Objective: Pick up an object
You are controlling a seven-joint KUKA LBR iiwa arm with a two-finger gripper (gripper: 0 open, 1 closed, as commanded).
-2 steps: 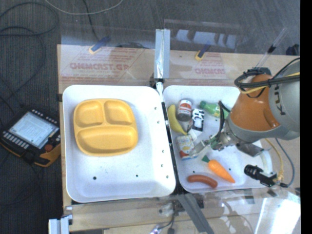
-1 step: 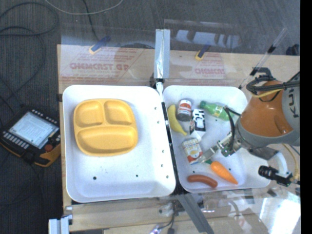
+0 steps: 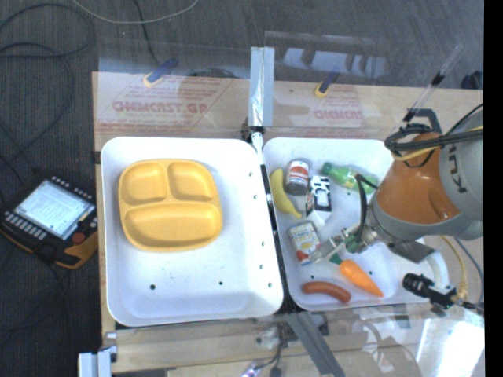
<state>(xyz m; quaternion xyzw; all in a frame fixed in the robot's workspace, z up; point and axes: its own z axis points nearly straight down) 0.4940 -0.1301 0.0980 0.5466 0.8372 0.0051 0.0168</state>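
The camera view shows the tool (image 3: 334, 247) low in the right bin (image 3: 409, 285), reaching leftward from under the orange wrist of the arm (image 3: 428, 187). Its tips sit just beside the right edge of a small packet (image 3: 304, 240) with a red and white label, which lies tilted near the middle of that bin; whether they touch the packet cannot be told, and how far the tool is open cannot be told either, since the tips are small and blurred against the clutter. Nothing is plainly seen between them.

Just below and to the right of the tool lies a carrot (image 3: 361, 278), pointing down and right. Lower left of it, near the bin's front wall, lies a sausage (image 3: 325, 290). Above the packet is a black and white box (image 3: 320, 193), with a small can (image 3: 297, 177) just beside it on the left and a green bottle (image 3: 343, 176) on its right, partly under the arm. A banana (image 3: 282, 194) lies along the left wall of this bin.

The left bin (image 3: 189, 277) holds a yellow divided tray (image 3: 169, 203) in its upper left part. Both bins rest on the bench (image 3: 181, 108), and a control pendant (image 3: 51, 214) lies on the floor to the left
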